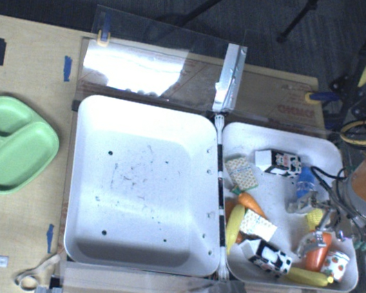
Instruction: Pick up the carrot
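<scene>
**Carrot waits by the divider**

The carrot (251, 203) lies in the right bin (296, 140), near its left wall, orange and tapered, half under a white card (258, 227). The claw (322, 238) hovers toward the bin's right edge; whether it's clenched I cannot tell. Best approach from above, along the bare end.

The two white bins (151, 130) look like smooth plastic with a soft gloss; the left one has fine grey scuffs on its floor. The carrot (251, 203) has a matt orange skin (it looks like moulded plastic). At 9 o'clock the green divided plate (5, 143) is smooth, slightly shiny plastic. The bench (38, 53) looks like pale wood, matt. At 12 o'clock a clear sheet (149, 59) reflects light strongly, with a metallic strip (229, 77) on its right edge.
</scene>
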`<control>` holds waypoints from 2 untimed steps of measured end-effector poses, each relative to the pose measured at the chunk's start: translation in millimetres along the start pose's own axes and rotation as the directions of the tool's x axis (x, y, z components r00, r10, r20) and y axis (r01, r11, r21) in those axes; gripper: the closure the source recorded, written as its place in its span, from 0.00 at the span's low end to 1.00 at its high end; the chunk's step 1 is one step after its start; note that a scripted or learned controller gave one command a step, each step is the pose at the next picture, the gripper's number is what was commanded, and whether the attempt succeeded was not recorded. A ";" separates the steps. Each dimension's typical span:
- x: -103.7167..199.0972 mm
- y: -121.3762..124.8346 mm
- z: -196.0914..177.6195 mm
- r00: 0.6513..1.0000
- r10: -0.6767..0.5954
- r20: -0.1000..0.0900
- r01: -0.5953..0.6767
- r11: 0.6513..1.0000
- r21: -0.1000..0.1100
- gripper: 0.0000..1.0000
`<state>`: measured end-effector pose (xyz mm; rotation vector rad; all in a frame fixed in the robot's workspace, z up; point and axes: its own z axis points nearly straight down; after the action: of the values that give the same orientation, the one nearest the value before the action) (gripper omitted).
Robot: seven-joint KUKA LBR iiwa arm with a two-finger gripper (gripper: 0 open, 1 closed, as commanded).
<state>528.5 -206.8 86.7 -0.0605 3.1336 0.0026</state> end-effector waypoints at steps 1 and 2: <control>-13.1 20.3 0.1 0.966 -0.259 0.002 0.259 0.966 0.001 0.00; -57.7 8.8 -61.7 0.898 -0.441 0.002 0.441 0.898 0.001 0.00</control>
<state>585.4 -195.9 148.8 -0.7671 3.0363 -0.0004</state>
